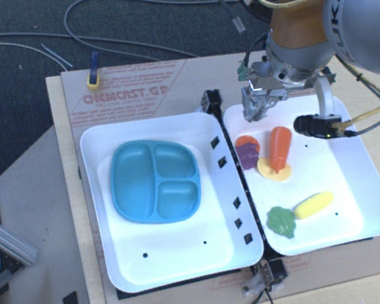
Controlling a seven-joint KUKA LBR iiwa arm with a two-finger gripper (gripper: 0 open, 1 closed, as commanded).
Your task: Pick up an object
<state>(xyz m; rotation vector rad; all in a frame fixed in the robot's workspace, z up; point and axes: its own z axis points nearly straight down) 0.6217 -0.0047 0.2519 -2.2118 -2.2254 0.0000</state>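
The grey arm (360,9) with its orange band reaches in from the right; its hand (257,111) hangs over the far left corner of the right bin (353,180), just beyond the toys; whether the hand is wide or narrow cannot be told from this slant. All the loose things that could be picked lie in that right bin: a purple toy (248,153) with a red-orange piece touching its far side sits closest to the hand; just right of it an orange carrot (279,145) lies with its near end on a yellow disc (278,171); nearer the front, a yellow corn cob (314,204) lies beside a green broccoli (281,221), the two touching. The left bin (180,252) holds a blue divided plate (155,181); both bins rest on the pale surface (131,89).
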